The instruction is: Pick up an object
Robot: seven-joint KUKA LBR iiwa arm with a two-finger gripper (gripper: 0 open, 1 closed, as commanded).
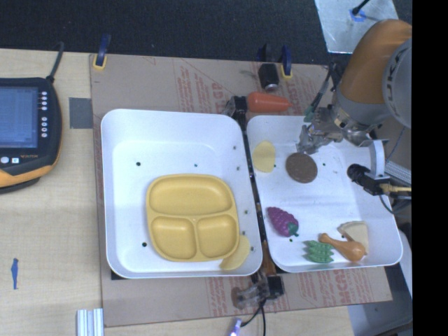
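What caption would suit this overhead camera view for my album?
Robot gripper poised above a brown disc in the right bin; yellow tray in the left bin.

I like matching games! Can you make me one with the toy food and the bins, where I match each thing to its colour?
Things:
1. grapes
2. divided plate
3. round cookie
4. carrot

Colours:
A. yellow
B. orange
C. purple
D. brown

Pairs: 1-C, 2-A, 3-D, 4-B.

The grapes and cookie lie in the right bin, the plate in the left bin, and the carrot on the bench above the bins.
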